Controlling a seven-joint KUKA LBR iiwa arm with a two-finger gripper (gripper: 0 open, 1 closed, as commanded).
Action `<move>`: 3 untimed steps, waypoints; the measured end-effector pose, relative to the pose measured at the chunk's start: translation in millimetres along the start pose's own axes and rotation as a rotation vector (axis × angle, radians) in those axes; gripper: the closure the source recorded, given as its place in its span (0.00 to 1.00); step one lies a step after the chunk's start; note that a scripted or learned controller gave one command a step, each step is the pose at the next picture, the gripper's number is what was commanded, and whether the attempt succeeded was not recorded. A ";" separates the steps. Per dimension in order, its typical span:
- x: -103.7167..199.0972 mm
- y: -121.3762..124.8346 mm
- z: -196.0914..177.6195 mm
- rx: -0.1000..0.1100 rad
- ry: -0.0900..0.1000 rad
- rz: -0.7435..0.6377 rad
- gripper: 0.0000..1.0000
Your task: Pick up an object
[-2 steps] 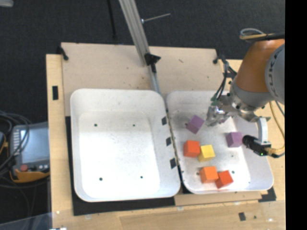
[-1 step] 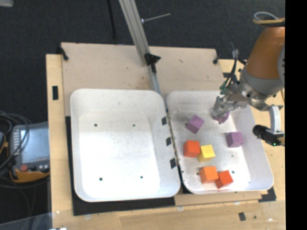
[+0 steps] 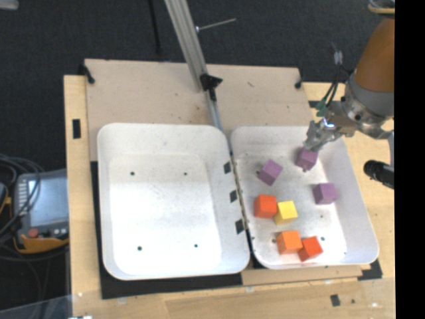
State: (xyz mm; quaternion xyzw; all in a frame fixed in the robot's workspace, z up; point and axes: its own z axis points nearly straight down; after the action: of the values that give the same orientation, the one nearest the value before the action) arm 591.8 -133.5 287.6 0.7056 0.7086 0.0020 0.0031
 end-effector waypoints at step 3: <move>149.3 -5.6 40.5 0.008 0.003 -0.002 1.00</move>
State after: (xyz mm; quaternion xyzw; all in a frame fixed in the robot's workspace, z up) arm 585.8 15.8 246.9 0.7048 0.7094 -0.0001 -0.0007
